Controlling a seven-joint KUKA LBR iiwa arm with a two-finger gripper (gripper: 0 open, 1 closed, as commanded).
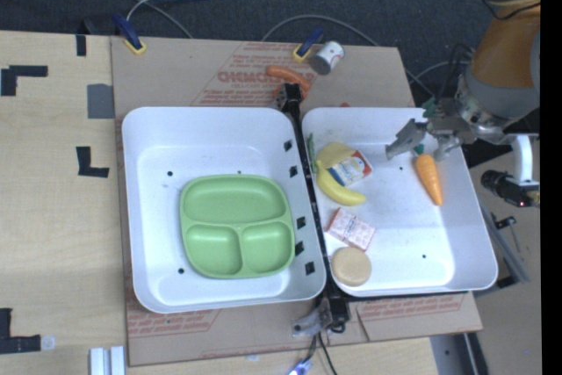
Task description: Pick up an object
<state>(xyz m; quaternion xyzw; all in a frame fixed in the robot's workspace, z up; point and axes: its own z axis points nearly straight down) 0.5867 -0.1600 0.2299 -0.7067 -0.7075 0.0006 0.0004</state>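
Nearest the camera, in the right white plastic bin (457, 263): a round tan biscuit-like disc (351, 266) at the front left corner, and just behind it a small pink-and-white printed packet (351, 229), its wording too small to read. Farther back along the same bin's left side, a yellow plastic banana (338, 189) curled around a white pouch with red and blue print (353, 166), lettering illegible. Toward that bin's right wall, an orange plastic carrot (428, 177) lying flat, pointed end toward the front. Just above and left of the carrot's blunt end, the grey two-finger gripper (420, 140), fingers spread apart and holding nothing, carried by the grey arm with an orange band (509, 48) entering over the bin's far right corner. Beside it, in the left white plastic bin (145, 189), a pale green three-compartment plastic tray (237, 224). Beyond both bins, brown cardboard sheet (250, 75) with red mirrored lettering, unreadable, pinned by blue-and-yellow clamps (130, 34).
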